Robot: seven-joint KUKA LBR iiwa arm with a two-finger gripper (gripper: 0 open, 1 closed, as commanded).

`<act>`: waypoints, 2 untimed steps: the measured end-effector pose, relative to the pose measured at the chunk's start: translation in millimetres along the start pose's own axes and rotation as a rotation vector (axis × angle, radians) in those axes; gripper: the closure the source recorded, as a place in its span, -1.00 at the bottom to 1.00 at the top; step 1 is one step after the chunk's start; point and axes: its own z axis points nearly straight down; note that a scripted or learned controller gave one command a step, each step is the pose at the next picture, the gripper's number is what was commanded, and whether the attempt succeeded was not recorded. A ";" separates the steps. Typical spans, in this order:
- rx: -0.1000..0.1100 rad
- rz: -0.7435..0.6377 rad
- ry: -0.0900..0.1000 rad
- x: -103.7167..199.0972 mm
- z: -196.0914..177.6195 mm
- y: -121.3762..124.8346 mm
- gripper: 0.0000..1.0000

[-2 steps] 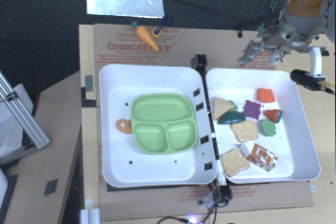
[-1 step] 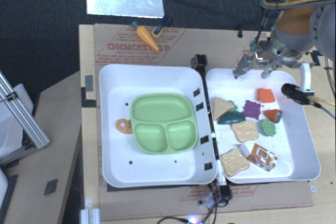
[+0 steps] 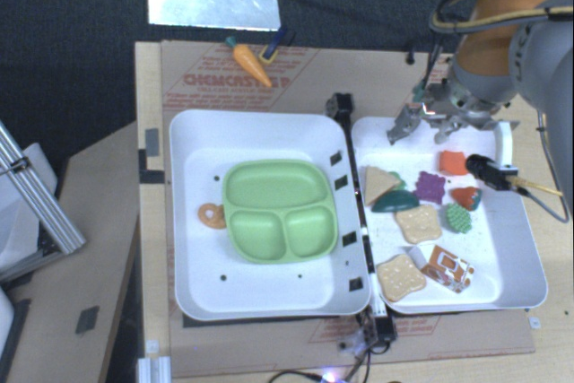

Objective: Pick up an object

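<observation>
My gripper (image 3: 422, 128) hangs over the far end of the right bin (image 3: 529, 269), its fingers spread open with nothing between them. Below it in that bin lie several toy foods: an orange block (image 3: 453, 162), a purple piece (image 3: 430, 187), a tan sandwich wedge (image 3: 380, 181), a dark teal piece (image 3: 393, 204), a strawberry (image 3: 465, 195), a green piece (image 3: 458, 220), two toast slices (image 3: 418, 224) (image 3: 400, 277) and an orange-and-white packet (image 3: 448, 268). The orange block is the nearest, just in front and to the right of the fingers.
The left bin (image 3: 193, 148) holds a green divided plate (image 3: 278, 209) and a small pretzel (image 3: 212, 215). A toy carrot (image 3: 251, 65) lies on the cardboard behind the bins. A black divider (image 3: 352, 193) runs between the bins.
</observation>
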 end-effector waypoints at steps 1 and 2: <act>0.002 -0.002 0.001 6.4 60.9 2.3 -1.00; -0.001 -0.002 0.000 7.1 90.0 2.8 -1.00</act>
